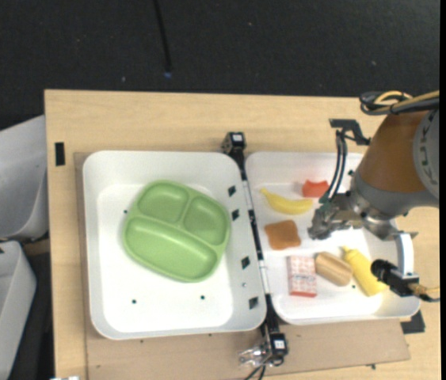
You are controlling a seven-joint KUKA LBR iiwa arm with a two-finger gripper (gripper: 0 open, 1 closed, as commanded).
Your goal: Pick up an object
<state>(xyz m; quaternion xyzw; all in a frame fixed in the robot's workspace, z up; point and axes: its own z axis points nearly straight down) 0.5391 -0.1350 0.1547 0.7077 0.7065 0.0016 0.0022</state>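
Two shallow white bins sit side by side on the wooden bench (167, 121). The left bin (112, 291) holds one thing: a green divided plate (177, 229) with three compartments, lying flat near the bin's middle.

The right bin (286, 169) holds six small things. Taking the brown toast-like slice (282, 234) as the dial's centre, one yellow banana (287, 203) lies at 12 o'clock just beside it, one small red-orange piece (314, 188) lies at about 1 o'clock near the banana's right end, and one red-and-white packet (302, 275) lies at about 5 o'clock. One tan bread roll (333, 268) lies at about 4 o'clock, just right of the packet. One yellow bottle with a dark cap (367, 274) lies tilted, just right of the roll, its cap end toward 4 o'clock.

One arm enters from 3 o'clock, its orange band (393, 161) and grey wrist slanting down toward the bin's middle. The gripper (322, 226) hangs at 3 o'clock of the brown slice, near it, and at 12 o'clock of the roll. It is dark and seen from above, so I cannot tell how it stands, and nothing shows as grasped. A dark cable (338, 165) runs up from it toward 12 o'clock.
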